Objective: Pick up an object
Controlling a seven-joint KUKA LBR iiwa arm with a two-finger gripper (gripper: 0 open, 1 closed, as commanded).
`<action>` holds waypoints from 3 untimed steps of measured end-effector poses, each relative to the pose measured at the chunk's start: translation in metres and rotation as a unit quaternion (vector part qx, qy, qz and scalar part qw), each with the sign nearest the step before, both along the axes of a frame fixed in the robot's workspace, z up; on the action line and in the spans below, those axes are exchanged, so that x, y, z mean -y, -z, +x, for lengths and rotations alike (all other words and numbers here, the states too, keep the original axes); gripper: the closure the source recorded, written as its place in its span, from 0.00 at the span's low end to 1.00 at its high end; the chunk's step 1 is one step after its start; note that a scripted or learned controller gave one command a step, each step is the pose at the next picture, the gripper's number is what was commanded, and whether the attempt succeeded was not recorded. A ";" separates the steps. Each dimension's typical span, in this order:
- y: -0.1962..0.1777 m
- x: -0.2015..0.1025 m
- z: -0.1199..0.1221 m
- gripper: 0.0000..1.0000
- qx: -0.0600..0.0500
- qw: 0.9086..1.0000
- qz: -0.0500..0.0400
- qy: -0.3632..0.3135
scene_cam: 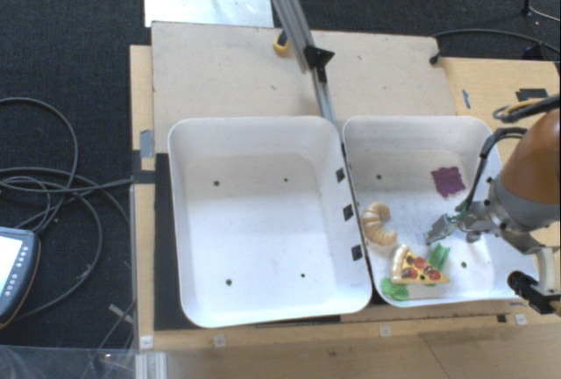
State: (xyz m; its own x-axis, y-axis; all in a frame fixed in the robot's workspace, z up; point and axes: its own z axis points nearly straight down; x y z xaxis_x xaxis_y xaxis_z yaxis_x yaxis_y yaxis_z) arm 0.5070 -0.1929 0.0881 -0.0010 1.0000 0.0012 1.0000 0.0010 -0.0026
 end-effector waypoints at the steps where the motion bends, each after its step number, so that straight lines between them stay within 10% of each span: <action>1: -0.013 0.001 0.001 1.00 0.003 1.000 -0.001 0.000; 3: -0.121 0.010 0.006 1.00 0.006 1.000 -0.003 -0.002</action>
